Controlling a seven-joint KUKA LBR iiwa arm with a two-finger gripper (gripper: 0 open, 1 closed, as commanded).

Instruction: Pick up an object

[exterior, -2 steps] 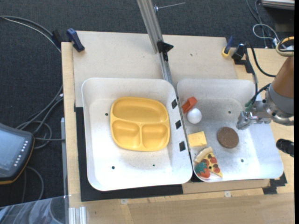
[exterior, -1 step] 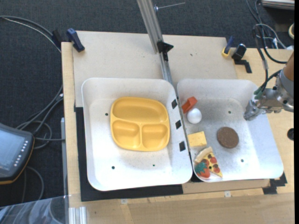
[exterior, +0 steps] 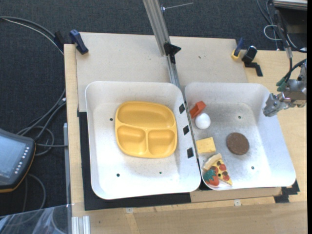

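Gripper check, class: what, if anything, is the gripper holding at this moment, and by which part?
Nothing is held. The gripper sits over the right bin's right rim with no object at it; the brown disc lies apart on the bin floor.

Position: one fixed camera above the bench (exterior: 146, 48)
Facing: down at a slant
Coverage: left bin (exterior: 97, 130) and right bin (exterior: 273, 150) whole, moderately far

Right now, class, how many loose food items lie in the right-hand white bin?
5: red piece and white egg by the divider, yellow cheese block below them, brown round patty mid-bin, pizza slice at the near edge. None look hidden.
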